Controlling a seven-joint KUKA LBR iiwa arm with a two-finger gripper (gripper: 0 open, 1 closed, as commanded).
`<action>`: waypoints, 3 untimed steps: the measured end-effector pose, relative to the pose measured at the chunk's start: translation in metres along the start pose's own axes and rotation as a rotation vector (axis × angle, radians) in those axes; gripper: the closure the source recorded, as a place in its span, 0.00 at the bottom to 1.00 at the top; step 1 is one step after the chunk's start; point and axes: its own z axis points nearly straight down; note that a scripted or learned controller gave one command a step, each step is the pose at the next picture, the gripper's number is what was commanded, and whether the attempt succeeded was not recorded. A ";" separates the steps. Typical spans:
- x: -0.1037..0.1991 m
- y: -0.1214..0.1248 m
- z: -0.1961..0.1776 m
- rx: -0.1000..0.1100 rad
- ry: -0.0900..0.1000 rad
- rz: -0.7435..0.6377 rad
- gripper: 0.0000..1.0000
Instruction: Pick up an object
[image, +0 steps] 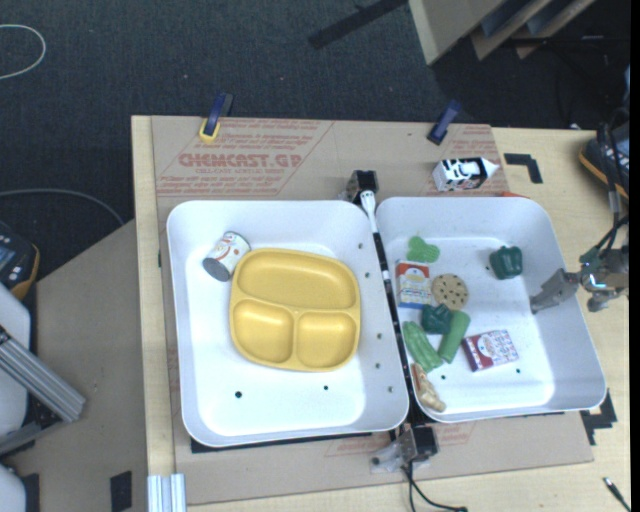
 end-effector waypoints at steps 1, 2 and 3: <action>0.007 -0.003 0.062 0.000 0.001 0.000 0.00; 0.006 -0.004 0.105 -0.001 0.000 0.000 0.00; 0.007 -0.002 0.134 -0.009 0.003 -0.001 0.00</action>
